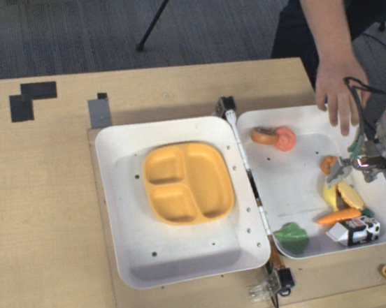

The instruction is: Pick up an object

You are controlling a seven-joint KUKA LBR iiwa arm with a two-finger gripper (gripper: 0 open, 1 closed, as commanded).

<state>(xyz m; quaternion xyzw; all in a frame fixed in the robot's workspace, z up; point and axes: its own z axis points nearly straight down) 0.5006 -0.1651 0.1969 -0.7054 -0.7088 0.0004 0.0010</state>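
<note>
The right bin [304, 191] holds several toy items. A pink and orange piece [275, 137] lies at its far side. A small orange piece [329, 163] sits mid-right, with a yellow piece [341, 196] nearer the front. Along the front are an orange carrot [339, 216], a green piece [291, 237] and a black and white box [356, 232]. My gripper [350, 163] reaches in from the right, low over the bin's right side. It sits just right of the small orange piece and above the yellow one. Nothing shows held in it.
The left bin [127, 215] holds a yellow divided plate [186, 184]. A person's hand [338, 106] hangs over the right bin's far right corner, close above my gripper. Cables run beside the arm at the right edge.
</note>
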